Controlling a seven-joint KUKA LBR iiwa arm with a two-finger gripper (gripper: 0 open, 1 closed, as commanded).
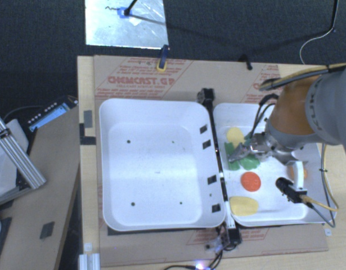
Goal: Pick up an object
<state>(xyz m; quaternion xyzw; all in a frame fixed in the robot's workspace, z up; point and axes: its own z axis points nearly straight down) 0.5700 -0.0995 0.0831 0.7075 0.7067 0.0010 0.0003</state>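
Note:
My gripper [239, 154] is low in the right bin [274, 215], near its left wall, right over a green object [247, 162]. The green object shows on both sides of the gripper tip, and whether it is held cannot be told. A pale yellow object [234, 135] lies just behind the gripper. In front of it sits a red-orange disc [251, 180], and another yellow object [244, 206] rests in the bin's near left corner. The grey arm with its orange band [291, 103] comes in from the right.
The left bin [113, 167] stands beside the right one, with black clips [209, 145] along the wall they share. Both bins sit on a cardboard sheet [144, 77]. A small orange and white thing [300, 172] lies by the right bin's right side.

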